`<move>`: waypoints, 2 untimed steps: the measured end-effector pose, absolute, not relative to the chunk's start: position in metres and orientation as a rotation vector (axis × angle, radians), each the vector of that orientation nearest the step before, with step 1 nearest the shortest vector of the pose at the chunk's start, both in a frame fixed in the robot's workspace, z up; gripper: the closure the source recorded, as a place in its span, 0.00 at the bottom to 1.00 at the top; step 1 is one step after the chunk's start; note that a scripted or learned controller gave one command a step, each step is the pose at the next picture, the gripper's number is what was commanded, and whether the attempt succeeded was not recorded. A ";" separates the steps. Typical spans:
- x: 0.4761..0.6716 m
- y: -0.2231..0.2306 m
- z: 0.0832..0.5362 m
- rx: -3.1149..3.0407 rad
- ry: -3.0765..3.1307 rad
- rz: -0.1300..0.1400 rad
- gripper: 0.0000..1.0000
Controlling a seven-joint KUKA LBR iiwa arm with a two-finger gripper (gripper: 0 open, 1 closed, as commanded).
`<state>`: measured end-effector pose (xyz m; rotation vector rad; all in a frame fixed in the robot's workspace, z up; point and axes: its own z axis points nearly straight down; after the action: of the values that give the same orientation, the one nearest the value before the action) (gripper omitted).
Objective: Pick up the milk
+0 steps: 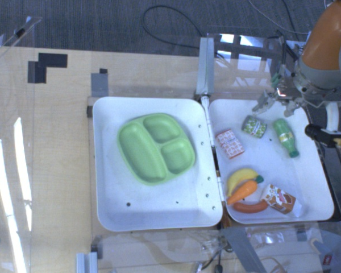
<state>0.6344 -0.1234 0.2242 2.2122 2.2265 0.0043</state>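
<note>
The milk [279,199] is a small orange-and-white carton lying on its side in the near right corner of the right bin [318,169]. My gripper [276,105] hangs over the far part of that bin, well away from the carton. Its fingers [262,104] are spread apart and open, with nothing between them. Just below the gripper lie a green can [253,127] and a green bottle [286,136].
Beside the milk lie a sausage [250,207], a carrot [242,191] and a banana [241,178]. A red-and-white box [229,143] sits near the bin's left wall. The left bin [108,209] holds a green divided plate [156,148].
</note>
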 end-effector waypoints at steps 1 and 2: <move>0.552 -0.156 0.151 2.028 2.394 0.005 0.00; 0.491 -0.178 0.089 1.754 2.592 0.008 0.00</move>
<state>0.4915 -0.1780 0.0893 1.7542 2.5918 0.0079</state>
